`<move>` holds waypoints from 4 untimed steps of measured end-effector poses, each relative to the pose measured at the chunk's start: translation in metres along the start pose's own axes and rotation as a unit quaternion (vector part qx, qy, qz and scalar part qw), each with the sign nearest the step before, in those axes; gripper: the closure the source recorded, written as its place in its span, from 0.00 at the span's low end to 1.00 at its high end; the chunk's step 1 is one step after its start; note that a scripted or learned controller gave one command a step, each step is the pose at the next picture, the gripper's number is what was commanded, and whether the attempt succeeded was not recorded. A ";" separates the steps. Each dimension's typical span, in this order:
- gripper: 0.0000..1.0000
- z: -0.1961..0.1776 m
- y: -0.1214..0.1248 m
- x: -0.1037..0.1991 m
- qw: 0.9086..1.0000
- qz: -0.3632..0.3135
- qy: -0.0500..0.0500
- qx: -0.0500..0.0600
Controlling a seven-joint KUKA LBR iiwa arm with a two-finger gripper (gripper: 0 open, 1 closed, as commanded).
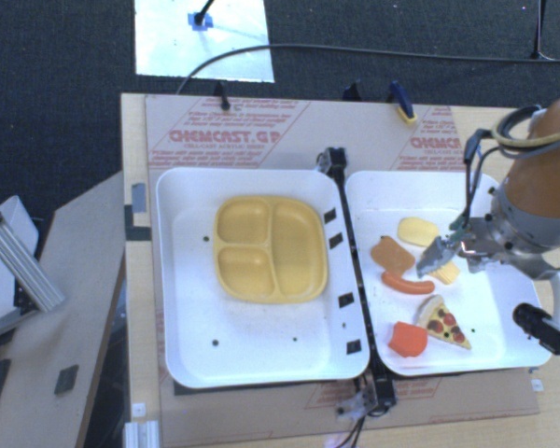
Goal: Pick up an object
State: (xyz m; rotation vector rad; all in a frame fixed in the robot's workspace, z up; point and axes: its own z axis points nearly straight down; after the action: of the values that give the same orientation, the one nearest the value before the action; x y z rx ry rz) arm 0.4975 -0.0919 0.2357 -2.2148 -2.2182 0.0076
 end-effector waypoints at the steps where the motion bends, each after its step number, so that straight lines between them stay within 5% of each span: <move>1: 0.00 -0.005 0.002 0.000 1.000 -0.001 -0.001 -0.005; 3: 0.00 0.119 0.009 -0.002 1.000 0.000 0.000 -0.002; 4: 0.00 0.152 0.010 -0.002 1.000 0.001 0.000 -0.004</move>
State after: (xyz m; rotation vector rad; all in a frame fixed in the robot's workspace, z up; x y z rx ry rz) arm 0.5060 -0.0932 0.0835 -2.2212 -2.2215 -0.0011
